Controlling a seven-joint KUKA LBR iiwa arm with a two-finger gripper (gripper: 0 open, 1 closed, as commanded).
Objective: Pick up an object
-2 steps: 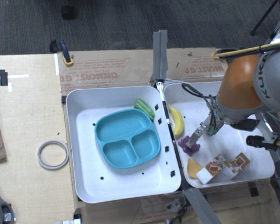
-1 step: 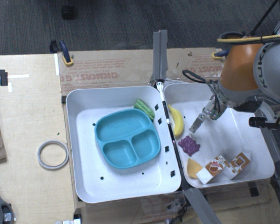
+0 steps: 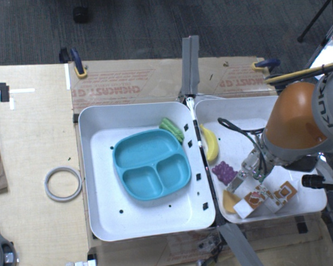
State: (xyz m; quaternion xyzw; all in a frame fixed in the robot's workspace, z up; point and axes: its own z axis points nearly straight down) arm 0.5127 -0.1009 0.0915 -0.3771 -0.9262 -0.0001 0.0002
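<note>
Objects: I see purple grapes [image 3: 224, 171], a banana [image 3: 210, 143] and small cartons [image 3: 265, 198] in the right bin [image 3: 314, 202].
Fingers [image 3: 249, 174]: low among them; I cannot tell their opening.
Left bin [image 3: 96, 179]: blue divided tray [image 3: 151, 164], green item [image 3: 171, 129].
Worktop [image 3: 28, 166]: tape ring [image 3: 62, 183].

Cardboard sheet [image 3: 152, 80] behind bins: red print, upside down, illegible. Arm housing [image 3: 329, 111]: letters "KU" at frame edge.

The green object [image 3: 172, 129] is being partly hidden behind the blue plate [image 3: 151, 164]. The scissors [image 3: 2, 252] are being cut off by the left edge. The gripper [image 3: 253, 175] fingers are being obscured by clutter.
</note>
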